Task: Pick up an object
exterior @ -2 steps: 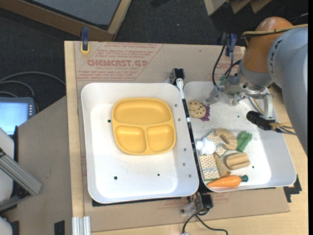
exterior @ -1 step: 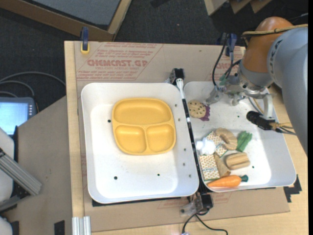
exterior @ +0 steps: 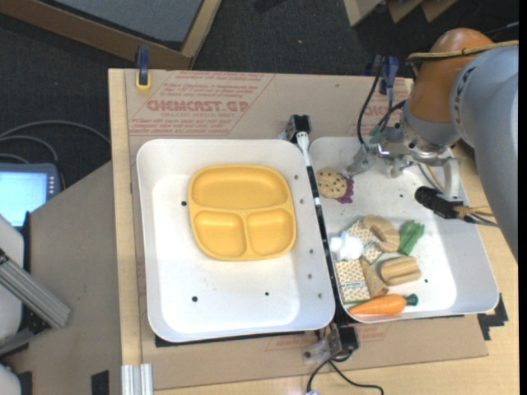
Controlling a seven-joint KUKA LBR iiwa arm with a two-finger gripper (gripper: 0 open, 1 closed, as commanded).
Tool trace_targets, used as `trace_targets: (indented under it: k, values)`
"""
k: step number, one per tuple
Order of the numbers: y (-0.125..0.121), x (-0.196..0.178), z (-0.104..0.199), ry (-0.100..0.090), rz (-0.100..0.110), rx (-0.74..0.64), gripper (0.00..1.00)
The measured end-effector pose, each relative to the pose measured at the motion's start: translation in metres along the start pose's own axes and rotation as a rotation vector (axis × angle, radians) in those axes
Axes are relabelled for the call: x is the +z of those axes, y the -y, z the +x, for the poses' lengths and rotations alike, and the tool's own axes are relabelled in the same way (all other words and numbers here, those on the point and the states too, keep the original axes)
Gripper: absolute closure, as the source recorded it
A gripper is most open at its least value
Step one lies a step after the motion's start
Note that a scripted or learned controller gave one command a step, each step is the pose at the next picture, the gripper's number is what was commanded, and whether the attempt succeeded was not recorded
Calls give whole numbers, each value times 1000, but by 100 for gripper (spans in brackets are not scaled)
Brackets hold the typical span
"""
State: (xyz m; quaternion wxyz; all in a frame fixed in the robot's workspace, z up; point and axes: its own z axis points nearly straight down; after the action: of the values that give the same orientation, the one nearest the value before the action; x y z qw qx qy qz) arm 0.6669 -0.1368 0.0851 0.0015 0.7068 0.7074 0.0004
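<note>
At the back of the right bin (exterior: 473,299), the gripper (exterior: 398,156) hangs over bare white floor; whether it is spread or closed I cannot tell. The cookie (exterior: 332,183) lies near, the carrot (exterior: 379,305) well apart. Descending here probably closes on nothing.

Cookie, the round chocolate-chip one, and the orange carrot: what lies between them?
In the camera view, a small white crumpled item and a patterned flat packet lie between them.

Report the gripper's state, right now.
Gripper: open or closed cannot be told from this view. It is above the far end of the right bin.
</note>
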Motion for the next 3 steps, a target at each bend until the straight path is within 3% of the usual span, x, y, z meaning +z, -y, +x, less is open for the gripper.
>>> trace_targets:
  k: [3]
  values:
    - [0, 0, 0, 0, 0, 0, 0]
